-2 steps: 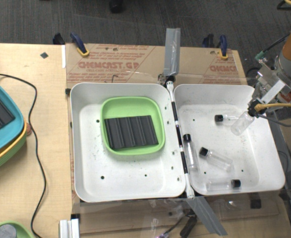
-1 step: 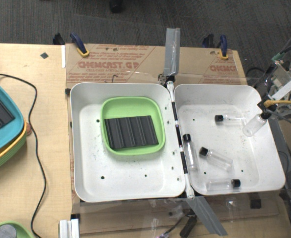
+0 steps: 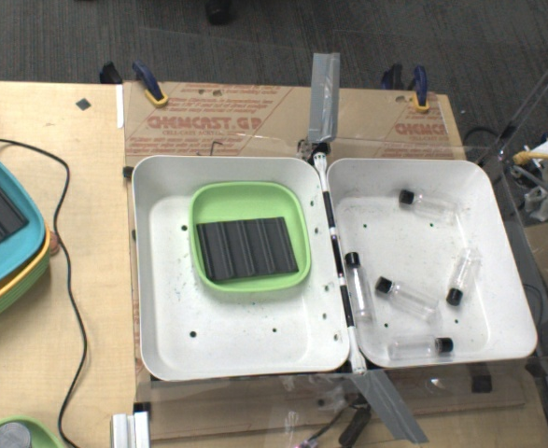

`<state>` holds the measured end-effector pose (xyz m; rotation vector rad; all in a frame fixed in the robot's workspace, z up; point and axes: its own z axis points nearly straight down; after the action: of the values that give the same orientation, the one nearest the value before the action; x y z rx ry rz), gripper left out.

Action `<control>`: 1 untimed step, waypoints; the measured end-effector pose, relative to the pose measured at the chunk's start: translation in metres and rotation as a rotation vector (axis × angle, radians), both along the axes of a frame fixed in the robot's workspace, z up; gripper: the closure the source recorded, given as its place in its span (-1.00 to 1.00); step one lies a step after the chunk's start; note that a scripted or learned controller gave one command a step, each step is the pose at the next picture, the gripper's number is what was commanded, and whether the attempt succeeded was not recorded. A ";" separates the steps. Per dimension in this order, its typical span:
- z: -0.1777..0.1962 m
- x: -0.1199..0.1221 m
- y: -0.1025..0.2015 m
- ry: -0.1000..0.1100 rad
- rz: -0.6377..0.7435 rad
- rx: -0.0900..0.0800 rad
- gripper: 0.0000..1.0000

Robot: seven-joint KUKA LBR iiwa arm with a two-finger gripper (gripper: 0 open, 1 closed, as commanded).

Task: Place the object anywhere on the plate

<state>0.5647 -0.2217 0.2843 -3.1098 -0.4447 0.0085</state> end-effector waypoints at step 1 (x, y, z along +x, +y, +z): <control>-0.009 -0.014 0.001 0.002 -0.077 0.000 -1.00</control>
<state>0.5505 -0.2212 0.2748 -3.1236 -0.3241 0.0121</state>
